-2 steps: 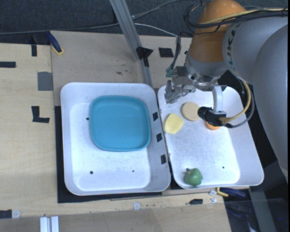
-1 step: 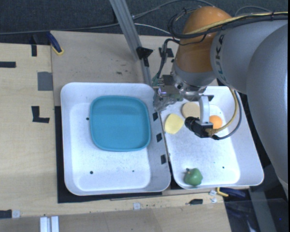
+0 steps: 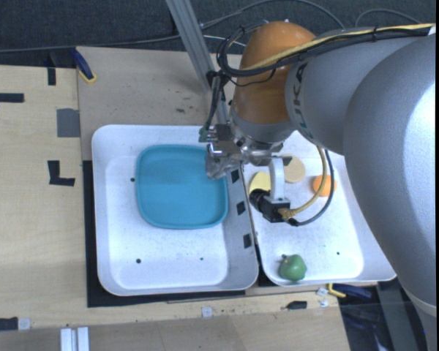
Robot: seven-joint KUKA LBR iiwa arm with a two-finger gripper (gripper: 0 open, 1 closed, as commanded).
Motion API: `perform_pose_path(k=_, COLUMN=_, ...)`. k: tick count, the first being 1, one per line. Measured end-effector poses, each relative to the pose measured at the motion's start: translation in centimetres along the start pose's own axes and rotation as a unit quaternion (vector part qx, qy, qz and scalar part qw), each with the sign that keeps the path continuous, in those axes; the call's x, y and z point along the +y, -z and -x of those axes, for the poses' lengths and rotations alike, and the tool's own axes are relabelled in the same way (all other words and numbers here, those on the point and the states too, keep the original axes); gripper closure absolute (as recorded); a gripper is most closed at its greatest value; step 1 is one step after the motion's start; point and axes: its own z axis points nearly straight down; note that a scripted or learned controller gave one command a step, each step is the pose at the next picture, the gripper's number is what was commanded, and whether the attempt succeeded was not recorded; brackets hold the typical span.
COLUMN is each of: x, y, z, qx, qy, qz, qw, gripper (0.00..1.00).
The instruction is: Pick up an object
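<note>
A blue plate [image 3: 180, 186] lies flat in the left bin [image 3: 117, 269]. My gripper [image 3: 218, 167] hangs over the plate's right edge, near the wall between the two bins; the wrist hides its tips. In the right bin [image 3: 351, 254] a green pear-shaped fruit [image 3: 293, 267] lies near the front. A yellow piece [image 3: 260, 181], a tan round piece [image 3: 295, 170] and an orange piece [image 3: 323, 185] lie further back, partly covered by the arm and its cable.
The grey arm with its orange band [image 3: 274, 50] fills the upper right and covers the back of the right bin. A metal strut [image 3: 189, 28] slants in from the top. Black tape marks lie on the bench at left.
</note>
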Motion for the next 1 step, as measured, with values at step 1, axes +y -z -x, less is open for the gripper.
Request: perform_pose_path(k=1, x=0.05, y=0.03, z=0.28, qx=0.0, qy=-0.002, qz=0.0, qw=1.0, gripper=0.0)
